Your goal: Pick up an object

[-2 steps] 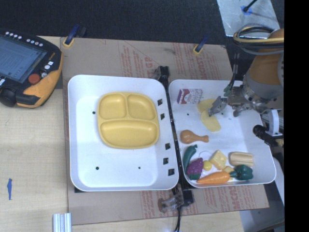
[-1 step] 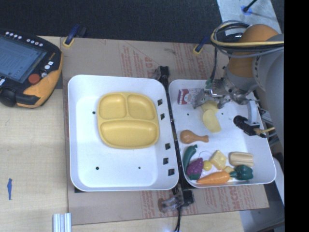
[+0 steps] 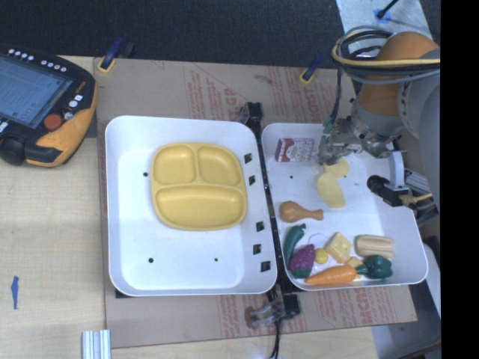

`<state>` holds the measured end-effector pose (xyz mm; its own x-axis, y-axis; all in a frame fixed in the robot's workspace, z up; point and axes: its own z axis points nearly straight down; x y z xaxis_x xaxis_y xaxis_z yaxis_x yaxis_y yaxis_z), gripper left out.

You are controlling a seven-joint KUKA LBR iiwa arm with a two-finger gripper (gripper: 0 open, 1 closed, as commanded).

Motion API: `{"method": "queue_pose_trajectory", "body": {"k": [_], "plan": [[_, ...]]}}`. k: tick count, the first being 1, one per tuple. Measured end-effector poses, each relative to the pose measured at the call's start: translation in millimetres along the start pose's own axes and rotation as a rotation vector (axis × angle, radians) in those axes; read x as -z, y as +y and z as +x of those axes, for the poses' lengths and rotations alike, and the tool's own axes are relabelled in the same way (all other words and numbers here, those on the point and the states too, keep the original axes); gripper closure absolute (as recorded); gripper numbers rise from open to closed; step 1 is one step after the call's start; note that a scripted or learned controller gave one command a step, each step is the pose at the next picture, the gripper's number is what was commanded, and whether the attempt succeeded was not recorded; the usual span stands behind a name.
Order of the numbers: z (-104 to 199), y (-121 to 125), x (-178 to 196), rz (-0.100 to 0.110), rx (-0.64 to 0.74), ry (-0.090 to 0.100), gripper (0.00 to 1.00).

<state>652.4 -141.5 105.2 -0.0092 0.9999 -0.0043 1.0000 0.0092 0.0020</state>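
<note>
The hand (image 3: 331,149) is seen low over the far part of the right bin (image 3: 416,226), beside a small red-and-white packet (image 3: 294,150) and just above a pale yellow toy piece (image 3: 331,191); whether it is clenched or released cannot be told, and nothing is seen between its fingers. The arm (image 3: 389,73), grey with an orange band, is shown entering from the right.

The surface (image 3: 60,223) is covered in its middle by a brown cardboard sheet (image 3: 187,88), on which the two white bins are set side by side. The left bin (image 3: 127,260) is occupied by a yellow divided plate (image 3: 199,185), laid flat near its centre, with three compartments.

A black and orange control pendant (image 3: 41,111) is placed on the surface at the far left, apart from the bins.

In the right bin, the toy foods are gathered toward the near edge. A drumstick (image 3: 299,212) is laid close to the bin's left wall. Nearer the viewer, a green pepper (image 3: 293,239) and a purple bunch of grapes (image 3: 302,259) are placed together. An orange carrot (image 3: 331,277) is laid along the near wall, with a green vegetable (image 3: 377,267) at its right end. A bread roll (image 3: 373,245) and a yellow cheese wedge (image 3: 338,247) are seen just behind the carrot.
</note>
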Motion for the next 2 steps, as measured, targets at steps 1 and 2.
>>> {"method": "queue_pose_trajectory", "body": {"k": [1,2], "plan": [[1,-1,-2,0.005,0.002,0.002,0.00],[0,-60,-12,0.012,-0.007,0.005,0.00]]}}
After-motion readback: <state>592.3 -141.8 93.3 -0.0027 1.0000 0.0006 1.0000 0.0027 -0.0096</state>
